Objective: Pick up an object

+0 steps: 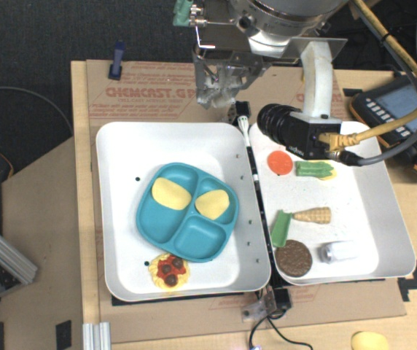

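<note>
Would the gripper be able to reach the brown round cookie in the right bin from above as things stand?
Probably yes: the cookie lies uncovered near the right bin's front edge, with only a green piece touching it. The gripper hangs beyond the bins.

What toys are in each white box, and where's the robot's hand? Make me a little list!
left bin: blue plate with two yellow pieces; pizza toy beside it
right bin: orange disc, green piece, cone, green stick, brown cookie, clear item
gripper: above the bench, behind the left bin
</note>
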`<state>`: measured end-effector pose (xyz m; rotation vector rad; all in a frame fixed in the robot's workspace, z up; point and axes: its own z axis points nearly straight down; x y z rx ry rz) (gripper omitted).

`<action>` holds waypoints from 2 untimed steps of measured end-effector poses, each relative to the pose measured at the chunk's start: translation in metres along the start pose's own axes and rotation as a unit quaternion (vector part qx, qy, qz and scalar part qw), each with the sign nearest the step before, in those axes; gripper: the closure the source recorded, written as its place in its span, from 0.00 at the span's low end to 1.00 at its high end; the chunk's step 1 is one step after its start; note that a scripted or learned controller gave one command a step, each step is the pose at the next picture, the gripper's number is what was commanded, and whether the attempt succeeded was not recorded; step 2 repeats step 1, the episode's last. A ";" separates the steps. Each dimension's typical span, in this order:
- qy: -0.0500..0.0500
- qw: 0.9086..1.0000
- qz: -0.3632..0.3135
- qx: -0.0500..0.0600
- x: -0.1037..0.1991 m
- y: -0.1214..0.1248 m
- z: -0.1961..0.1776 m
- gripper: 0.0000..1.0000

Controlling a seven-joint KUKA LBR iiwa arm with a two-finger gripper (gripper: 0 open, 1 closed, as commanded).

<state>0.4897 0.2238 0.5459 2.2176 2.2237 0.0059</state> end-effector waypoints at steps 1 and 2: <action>-0.005 1.000 0.004 0.010 -0.037 -0.013 0.157 1.00; -0.005 1.000 0.004 0.010 -0.037 -0.013 0.157 1.00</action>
